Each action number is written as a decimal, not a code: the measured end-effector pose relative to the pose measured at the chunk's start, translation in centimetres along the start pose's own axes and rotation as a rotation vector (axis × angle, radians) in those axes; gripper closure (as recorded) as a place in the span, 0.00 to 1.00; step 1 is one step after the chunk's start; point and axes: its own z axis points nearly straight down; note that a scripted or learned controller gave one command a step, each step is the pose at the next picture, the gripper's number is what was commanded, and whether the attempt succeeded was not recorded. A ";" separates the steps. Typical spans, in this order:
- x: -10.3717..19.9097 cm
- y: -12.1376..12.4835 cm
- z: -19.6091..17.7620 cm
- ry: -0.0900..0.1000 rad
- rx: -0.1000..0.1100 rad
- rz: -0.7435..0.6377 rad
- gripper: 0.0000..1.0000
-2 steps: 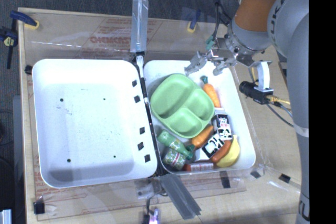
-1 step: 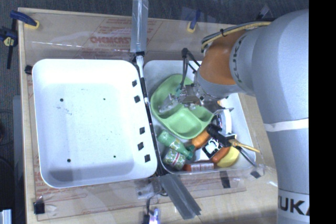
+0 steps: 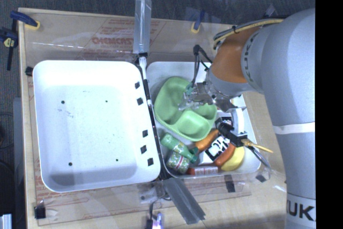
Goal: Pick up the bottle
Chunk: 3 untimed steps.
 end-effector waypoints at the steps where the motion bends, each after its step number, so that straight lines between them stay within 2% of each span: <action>1: 5.9 -0.5 -4.6 0.019 0.018 0.121 1.00; 2: 4.6 2.1 1.8 0.026 0.019 0.084 1.00; 3: 3.7 7.7 1.8 0.027 0.020 0.129 1.00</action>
